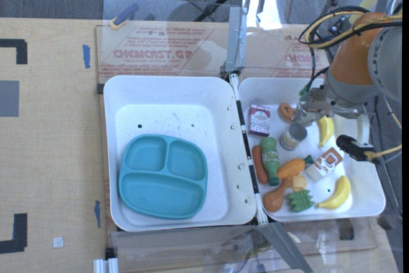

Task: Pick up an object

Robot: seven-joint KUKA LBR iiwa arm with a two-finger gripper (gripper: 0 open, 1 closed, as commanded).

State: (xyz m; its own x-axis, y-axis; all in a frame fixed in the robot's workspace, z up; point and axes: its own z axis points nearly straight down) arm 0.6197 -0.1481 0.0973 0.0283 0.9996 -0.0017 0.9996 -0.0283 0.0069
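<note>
While the arm leans in from the right, start at the left side of the desk (pixel 51 137), where the left bin (pixel 121 96) holds a blue plate (pixel 164 176) with three parts. Next to it sits the right bin (pixel 370 195), and this one is full of toy food. Near its left wall there is a small red box (pixel 259 119), then an orange hot dog (pixel 259 165) lying just beside a green bottle (pixel 270 160). A little more to the right lie a carrot (pixel 291 167), a leafy green toy (pixel 300 200), a little white carton (pixel 325 161) and two bananas — one yellow banana (pixel 338 194) near the front and another banana (pixel 326 130) farther back. The gripper (pixel 296 132) hangs low over the middle of this bin, right above a small grey can (pixel 293 138), and I cannot tell how it is set. The can looks like the thing it is going for. It seems light and hard, but round and smooth, so it could slip or roll away — best to pinch it across its round sides, near the middle. The toys sit close together, so a bump could push them around.
</note>
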